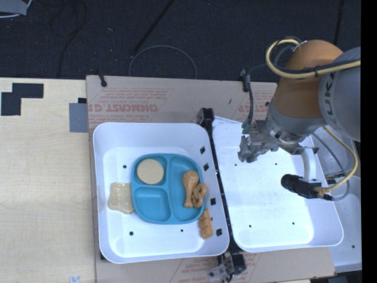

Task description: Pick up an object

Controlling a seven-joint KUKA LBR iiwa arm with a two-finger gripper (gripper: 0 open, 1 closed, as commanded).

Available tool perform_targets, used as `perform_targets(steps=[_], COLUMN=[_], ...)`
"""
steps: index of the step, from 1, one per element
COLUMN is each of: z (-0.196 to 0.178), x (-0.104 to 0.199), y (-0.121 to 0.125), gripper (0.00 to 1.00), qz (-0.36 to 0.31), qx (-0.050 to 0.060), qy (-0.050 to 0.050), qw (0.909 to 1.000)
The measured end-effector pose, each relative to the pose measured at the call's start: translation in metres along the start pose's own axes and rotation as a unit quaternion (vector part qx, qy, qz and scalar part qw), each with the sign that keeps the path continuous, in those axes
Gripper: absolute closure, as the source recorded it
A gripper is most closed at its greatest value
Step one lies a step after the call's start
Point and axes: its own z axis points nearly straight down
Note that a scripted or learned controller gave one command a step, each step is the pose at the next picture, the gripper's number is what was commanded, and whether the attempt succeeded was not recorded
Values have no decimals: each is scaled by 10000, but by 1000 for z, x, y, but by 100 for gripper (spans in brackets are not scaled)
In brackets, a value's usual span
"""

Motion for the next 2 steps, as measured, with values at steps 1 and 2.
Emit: perform_targets(steps=[1,2], z=[-9,-15], x=[54,105], y=[-2,-11], gripper=[100,100], qz=[-5,-4], qx=[-14,-12], qy=[-1,-2], qw=[10000,10000])
